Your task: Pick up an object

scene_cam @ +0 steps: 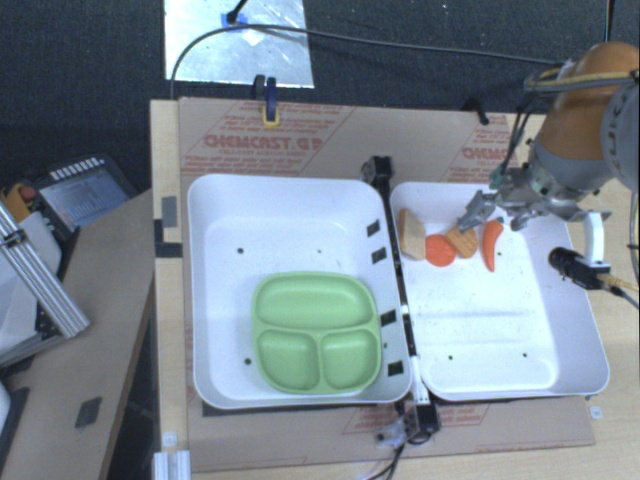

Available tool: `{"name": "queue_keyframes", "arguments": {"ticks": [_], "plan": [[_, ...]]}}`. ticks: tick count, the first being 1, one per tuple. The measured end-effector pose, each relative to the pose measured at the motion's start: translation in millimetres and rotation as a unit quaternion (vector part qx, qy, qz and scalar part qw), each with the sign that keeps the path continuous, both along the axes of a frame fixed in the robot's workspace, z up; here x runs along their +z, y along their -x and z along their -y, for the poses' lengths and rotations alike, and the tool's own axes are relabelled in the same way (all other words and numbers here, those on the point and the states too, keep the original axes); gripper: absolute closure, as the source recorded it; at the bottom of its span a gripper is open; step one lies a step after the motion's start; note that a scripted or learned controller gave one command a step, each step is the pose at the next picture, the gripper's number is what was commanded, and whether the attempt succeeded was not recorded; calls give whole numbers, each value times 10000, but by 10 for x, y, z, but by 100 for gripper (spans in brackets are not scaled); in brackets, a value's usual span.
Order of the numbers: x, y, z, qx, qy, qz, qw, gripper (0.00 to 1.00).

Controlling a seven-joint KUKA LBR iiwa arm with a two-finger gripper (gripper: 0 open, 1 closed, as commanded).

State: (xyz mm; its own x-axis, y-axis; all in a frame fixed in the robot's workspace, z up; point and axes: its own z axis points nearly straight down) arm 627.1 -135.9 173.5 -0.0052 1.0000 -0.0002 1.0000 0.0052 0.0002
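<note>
A: We log from the left. Left bin (215, 208) holds one thing, a green tray (315, 330) with three wells, lying flat toward the near side. Nothing in it that we can see.

B: Agreed. We note a black divider (390, 268) running between the bins. Then the right bin (500, 368): its near half is bare white, and the items sit in a cluster at the far end.

A: We count four there. Leftmost a tan wedge (411, 233), just beside it an orange ball (440, 251), then a small brown piece (463, 241) touching the ball, then a red pepper (491, 245) standing slightly apart to the right.

B: And the gripper (487, 211)? We place it low over the cluster, closest to the brown piece and the pepper, with the arm (585, 128) coming in from the right.

A: We cannot tell its state. The claw reads as a grey blur at this angle, so we record neither open nor closed, and we see nothing clearly held.

B: Then progress, as we judge it: the approach looks made, since the claw is at the items. The grasp is unconfirmed and no lift is evident, for all four things lie on the bin floor.

A: Left to do, in our estimate: close on one item, likely the brown piece or the pepper, and raise it clear.
</note>
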Motion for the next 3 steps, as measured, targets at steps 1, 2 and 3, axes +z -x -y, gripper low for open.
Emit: {"name": "queue_keyframes", "arguments": {"ticks": [1, 2, 3], "plan": [[-596, 48, 47, -19, -1, -9, 10000, 0], [-455, 31, 49, -16, 5, 19, 10000, 100], [104, -86, 77, -5, 7, 35, 10000, 100]]}}
